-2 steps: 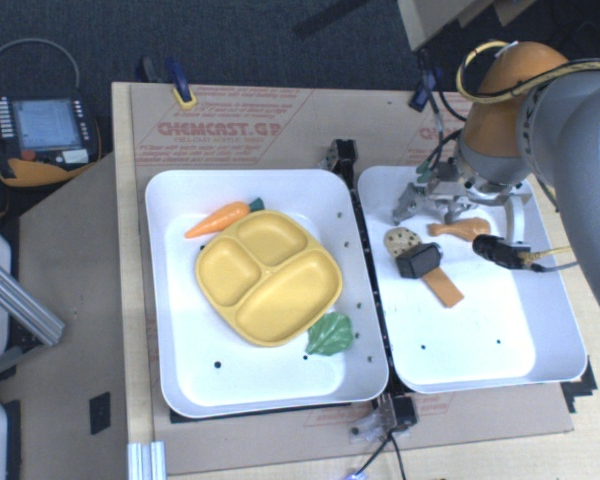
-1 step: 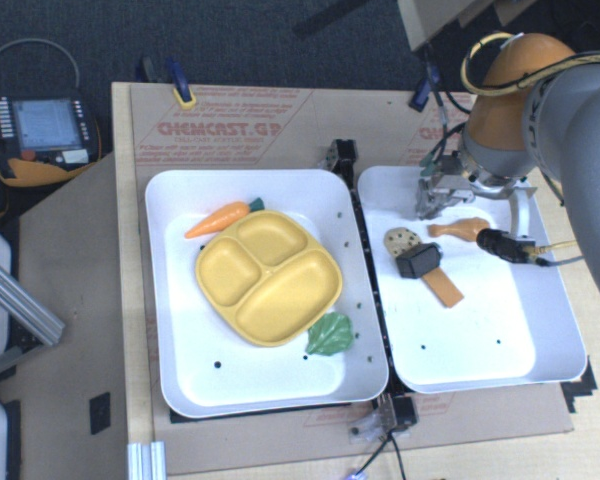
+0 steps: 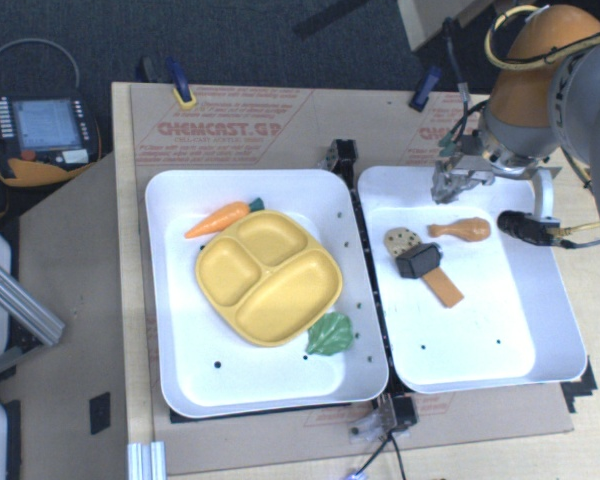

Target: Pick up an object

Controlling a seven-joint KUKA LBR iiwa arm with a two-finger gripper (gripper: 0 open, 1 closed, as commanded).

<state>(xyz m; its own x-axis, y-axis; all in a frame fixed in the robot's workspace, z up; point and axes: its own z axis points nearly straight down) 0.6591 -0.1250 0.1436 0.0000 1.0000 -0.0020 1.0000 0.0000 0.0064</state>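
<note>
Hovering pincer (image 3: pixel 448 190) above drumstick (image 3: pixel 461 230)

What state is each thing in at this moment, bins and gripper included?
Gripper: over the right bin's far edge, nothing seen between its fingers.
Carrot: lying flat in the left bin, touching the plate's far rim.
Yellow divided plate: upright, compartments bare.
Green leaf: lying against the plate's near rim.
Drumstick: lying flat in the right bin.
Brush: lying flat, untouched.

Robot lab; teach pendant (image 3: pixel 42 133), clamped bench (image 3: pixel 130 268)
</note>
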